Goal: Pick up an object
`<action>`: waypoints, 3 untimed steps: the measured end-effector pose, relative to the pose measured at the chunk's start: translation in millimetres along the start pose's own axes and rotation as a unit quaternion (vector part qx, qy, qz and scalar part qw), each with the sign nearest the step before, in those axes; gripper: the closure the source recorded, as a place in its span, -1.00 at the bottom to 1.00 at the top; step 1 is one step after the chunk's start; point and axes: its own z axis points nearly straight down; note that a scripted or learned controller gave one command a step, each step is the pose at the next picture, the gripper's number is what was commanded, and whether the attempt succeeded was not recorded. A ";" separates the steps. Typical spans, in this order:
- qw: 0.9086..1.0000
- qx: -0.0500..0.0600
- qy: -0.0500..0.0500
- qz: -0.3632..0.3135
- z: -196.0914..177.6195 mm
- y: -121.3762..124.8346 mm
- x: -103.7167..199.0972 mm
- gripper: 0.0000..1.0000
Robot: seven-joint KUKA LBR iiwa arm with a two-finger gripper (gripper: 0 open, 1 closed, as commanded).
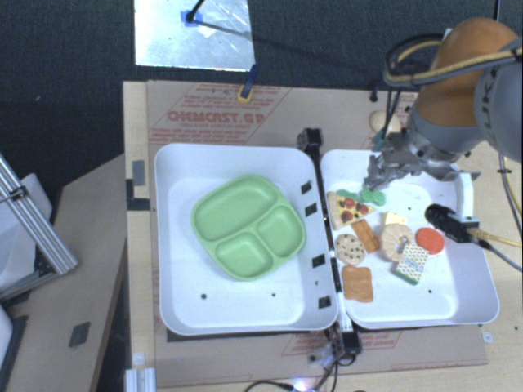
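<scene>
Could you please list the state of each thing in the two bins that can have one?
green divided plate: right way up in the left bin.
pizza slice: flat in the right bin.
cookie: flat, apart from the plate.
red disc: flat.
gripper: low over a small green piece.

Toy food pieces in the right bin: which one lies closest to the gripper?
The small green piece, right under the gripper at the top of the cluster. The pizza slice sits just lower left; the red disc and the others lie farther down.
</scene>
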 end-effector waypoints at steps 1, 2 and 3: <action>1.000 0.001 0.000 0.002 6.5 16.0 28.2 1.00; 1.000 0.001 -0.001 0.002 20.2 20.3 27.6 1.00; 1.000 0.001 -0.001 0.004 4.9 10.9 25.1 1.00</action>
